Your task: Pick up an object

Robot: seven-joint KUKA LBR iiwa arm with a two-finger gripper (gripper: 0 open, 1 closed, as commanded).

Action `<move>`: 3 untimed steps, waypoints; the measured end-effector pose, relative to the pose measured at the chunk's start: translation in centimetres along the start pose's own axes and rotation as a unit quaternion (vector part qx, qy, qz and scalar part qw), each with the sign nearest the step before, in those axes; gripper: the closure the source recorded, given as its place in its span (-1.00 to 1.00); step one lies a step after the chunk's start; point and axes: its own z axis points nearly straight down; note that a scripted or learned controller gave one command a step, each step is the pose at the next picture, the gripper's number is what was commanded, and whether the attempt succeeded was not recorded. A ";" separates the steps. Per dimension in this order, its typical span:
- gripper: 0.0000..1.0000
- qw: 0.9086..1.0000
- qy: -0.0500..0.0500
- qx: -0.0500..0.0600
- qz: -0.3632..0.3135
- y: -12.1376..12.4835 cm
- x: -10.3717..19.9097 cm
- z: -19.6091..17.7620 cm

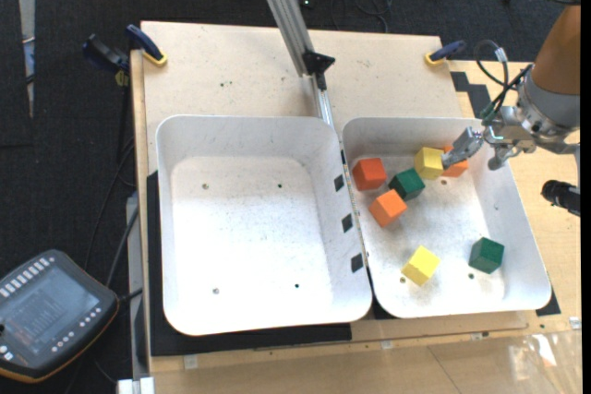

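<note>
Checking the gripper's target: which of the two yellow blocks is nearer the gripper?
The upper yellow block, beside the gripper near the right bin's far wall; the lower yellow block sits nearer the front.

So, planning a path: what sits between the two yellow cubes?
From the camera view, an orange cube lies roughly between the upper yellow cube and lower one.
</note>
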 end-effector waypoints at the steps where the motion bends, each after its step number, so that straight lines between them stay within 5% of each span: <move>1: -1.00 1.000 -0.001 -0.002 -0.001 0.1 0.0 -0.3; 3: -1.00 1.000 0.000 0.000 0.001 0.7 -1.1 11.2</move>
